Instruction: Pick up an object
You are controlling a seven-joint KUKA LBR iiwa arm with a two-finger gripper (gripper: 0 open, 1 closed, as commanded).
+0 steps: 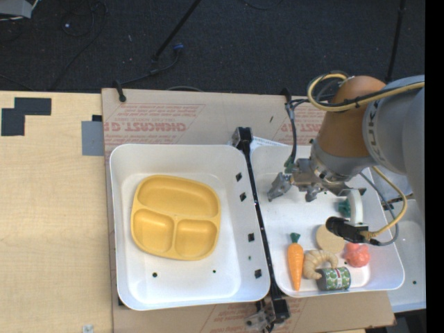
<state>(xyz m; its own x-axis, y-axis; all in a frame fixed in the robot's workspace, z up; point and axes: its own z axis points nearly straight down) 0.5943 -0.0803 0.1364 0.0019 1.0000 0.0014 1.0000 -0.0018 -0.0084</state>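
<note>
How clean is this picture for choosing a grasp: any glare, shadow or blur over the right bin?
Camera view: lighting is even, with mild glare on the white bins; soft shadows lie under the gripper; the carrot reads sharp, while the small can and pink item look soft; the floor behind is dark.

A robotics lab is indicated. A grey industrial arm [388, 127] with an orange band is mounted at a plywood table [48, 220], where two shallow white bins [118, 186] are set side by side on flattened printed cardboard [159, 120]. Loose black cables [173, 37] are trailed over dark carpet [263, 40] behind the table. Toy food, such as a plastic carrot [295, 265], and a yellow divided tray [176, 216] are laid out as test props.
</note>
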